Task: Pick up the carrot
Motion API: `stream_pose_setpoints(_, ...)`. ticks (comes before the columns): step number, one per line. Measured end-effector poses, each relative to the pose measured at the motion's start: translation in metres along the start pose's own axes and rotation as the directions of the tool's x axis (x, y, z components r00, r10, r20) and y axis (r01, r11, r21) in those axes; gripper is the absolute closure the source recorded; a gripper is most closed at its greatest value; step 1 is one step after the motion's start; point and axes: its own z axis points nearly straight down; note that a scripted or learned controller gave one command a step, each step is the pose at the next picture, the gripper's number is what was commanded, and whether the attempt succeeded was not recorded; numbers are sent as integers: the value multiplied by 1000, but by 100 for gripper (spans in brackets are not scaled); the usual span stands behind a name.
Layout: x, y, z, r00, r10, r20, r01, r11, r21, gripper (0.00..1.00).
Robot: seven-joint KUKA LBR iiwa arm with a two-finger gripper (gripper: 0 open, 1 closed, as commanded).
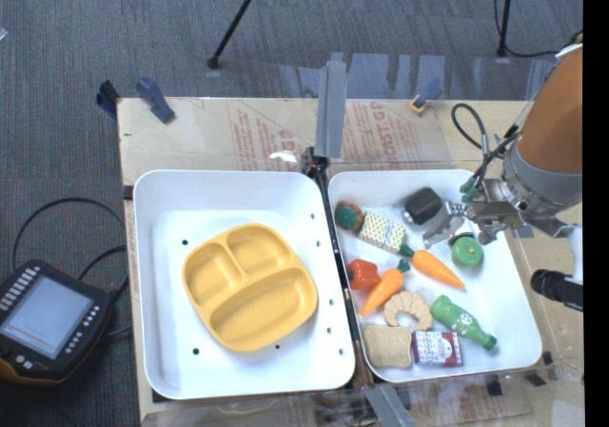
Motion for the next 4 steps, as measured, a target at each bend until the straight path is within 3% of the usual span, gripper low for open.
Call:
stream_pose_setpoints(1, -26, 0, 151, 978, -209, -5, 209, 978, 8, 0)
stream_pose_setpoints(2, -47, 47, 186, 925, -379, 0, 379, 925, -2, 0)
stream_pose_setpoints(3, -49, 47, 176, 929, -371, 0, 371, 929, -3, 100)
stream_pose_setpoints(4, -50, 47, 167, 931, -366, -2, 366, 931, -3, 100)
